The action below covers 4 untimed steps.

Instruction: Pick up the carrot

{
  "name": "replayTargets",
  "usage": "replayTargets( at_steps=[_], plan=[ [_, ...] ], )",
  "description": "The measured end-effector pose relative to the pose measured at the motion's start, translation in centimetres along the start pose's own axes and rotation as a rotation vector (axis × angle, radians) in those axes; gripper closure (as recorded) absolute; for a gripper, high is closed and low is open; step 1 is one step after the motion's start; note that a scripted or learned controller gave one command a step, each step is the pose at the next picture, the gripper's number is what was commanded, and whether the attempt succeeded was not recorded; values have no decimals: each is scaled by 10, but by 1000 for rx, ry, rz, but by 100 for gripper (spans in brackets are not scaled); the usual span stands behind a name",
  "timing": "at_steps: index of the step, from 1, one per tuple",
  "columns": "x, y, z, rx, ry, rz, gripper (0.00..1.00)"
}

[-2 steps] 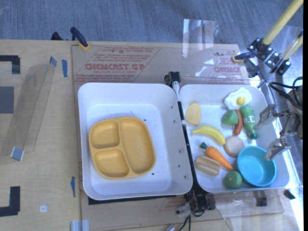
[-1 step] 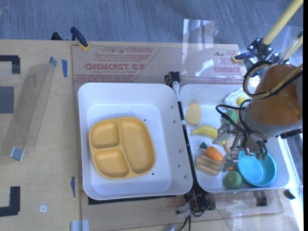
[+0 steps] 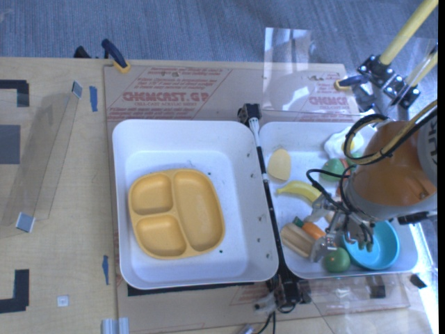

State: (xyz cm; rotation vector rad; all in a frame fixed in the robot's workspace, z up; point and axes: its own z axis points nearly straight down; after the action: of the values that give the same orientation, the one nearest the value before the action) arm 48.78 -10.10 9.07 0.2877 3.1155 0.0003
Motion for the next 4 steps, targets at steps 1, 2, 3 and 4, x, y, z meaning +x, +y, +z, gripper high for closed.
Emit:
replayTargets(
  at_steps=[1,2,3,4],
  plan=[
    [-6,1,-13,1,-20,-2,100],
    [2,4,-3,3,-12,-119,100],
    [7,1,-16,1,5,8,100],
    [5,2,-26,1,0,6,100]
  ],
)
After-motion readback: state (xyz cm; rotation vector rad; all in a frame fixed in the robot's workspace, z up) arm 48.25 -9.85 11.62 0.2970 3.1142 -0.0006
